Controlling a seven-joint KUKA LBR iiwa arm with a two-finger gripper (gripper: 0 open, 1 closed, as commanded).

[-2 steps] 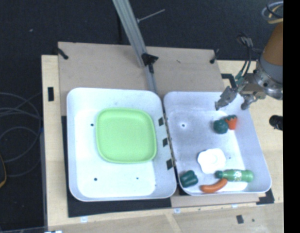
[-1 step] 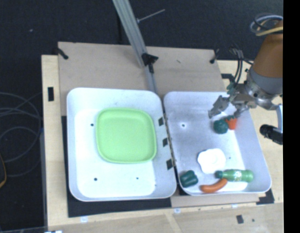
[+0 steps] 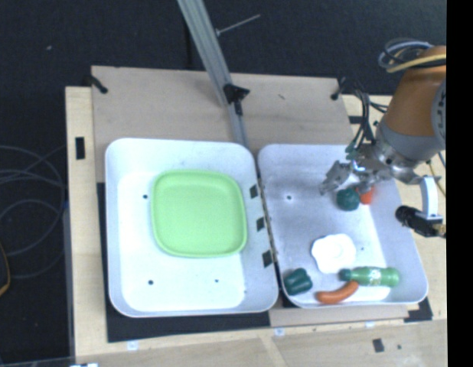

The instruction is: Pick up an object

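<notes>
- Dark green round object (image 3: 347,199), small and ball-like, lies in the upper right part of the right white bin (image 3: 298,174), at centre right of the frame; I take it as the likeliest target because it sits right at the gripper.
- It lies just below the two-finger gripper (image 3: 351,180), toward the bottom of the frame from the fingers, close enough that they look to be touching or nearly so.
- A small orange-red piece (image 3: 366,197) sits just beside the ball on its right; whether it is a separate object or part of the same one is unclear.
- The ball has no clear long axis, so approach direction matters less than centring over it.
- The grey arm with the orange band (image 3: 414,105) comes in from the upper right of the frame, its wrist directly above this spot.
- Fingers: one grey prong reaches out toward the left of the ball, which suggests a spread stance, but the wrist hides too much; I cannot tell how far apart they are, nor whether the ball sits between them.
- Well apart, along the bin's lower edge: a white lumpy object (image 3: 333,252), a green bottle with a white end (image 3: 372,276), an orange sausage-shaped object (image 3: 336,293) and a dark green block (image 3: 297,281).
- The left white bin (image 3: 129,205) bears a pale green square plate (image 3: 198,212).
</notes>
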